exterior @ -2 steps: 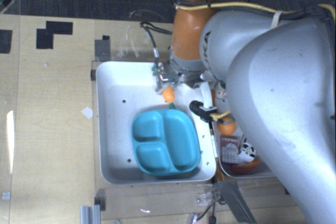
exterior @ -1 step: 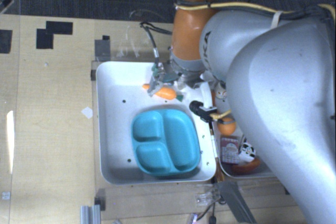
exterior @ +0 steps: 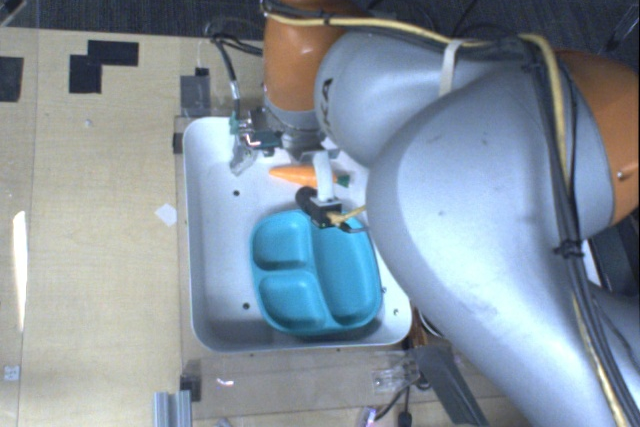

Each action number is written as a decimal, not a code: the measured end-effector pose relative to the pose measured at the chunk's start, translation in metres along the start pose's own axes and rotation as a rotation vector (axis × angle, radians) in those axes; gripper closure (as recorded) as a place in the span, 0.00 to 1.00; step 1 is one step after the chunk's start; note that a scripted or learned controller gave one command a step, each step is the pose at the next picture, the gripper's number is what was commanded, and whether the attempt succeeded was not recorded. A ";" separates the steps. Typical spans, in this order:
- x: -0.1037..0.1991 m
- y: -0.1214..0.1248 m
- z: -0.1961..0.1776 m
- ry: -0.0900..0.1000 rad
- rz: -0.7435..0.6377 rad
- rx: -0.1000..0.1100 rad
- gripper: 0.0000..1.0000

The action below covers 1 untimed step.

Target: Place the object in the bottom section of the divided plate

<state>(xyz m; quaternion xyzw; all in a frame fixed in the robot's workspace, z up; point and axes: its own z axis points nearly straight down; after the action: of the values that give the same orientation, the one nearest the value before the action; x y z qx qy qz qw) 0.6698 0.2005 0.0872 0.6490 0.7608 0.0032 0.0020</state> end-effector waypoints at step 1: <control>0.043 -0.067 -0.003 0.003 -0.378 -0.004 0.00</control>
<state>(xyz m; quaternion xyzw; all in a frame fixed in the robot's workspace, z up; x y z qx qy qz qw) 0.5972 0.2323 0.0898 0.4943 0.8692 0.0052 0.0024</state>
